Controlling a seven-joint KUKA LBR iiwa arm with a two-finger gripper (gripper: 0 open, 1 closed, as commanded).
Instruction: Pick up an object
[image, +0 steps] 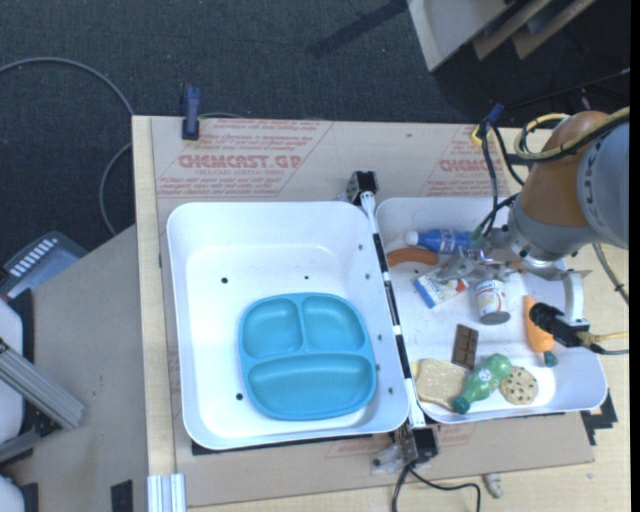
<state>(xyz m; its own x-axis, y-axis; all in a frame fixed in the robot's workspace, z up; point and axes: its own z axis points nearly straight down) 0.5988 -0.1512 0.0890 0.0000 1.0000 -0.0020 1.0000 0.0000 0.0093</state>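
The right bin (590, 385) holds several objects. A blue bottle (442, 240) and a brown sausage (409, 257) lie at its far left. Below them are a small white and blue box (436, 290) and a small can (490, 301). A dark chocolate bar (465, 345), a slice of toast (438, 381), a green bottle (480, 383) and a cookie (518, 385) lie near the front. An orange carrot (541, 330) lies at the right. My gripper (470, 264) hangs low over the bin's far half, between the blue bottle and the can.
The left bin (200, 250) holds a blue divided plate (305, 355). The arm's grey body with its orange band (560, 175) leans in over the right bin's far right corner. Cables run along the bin's right side.
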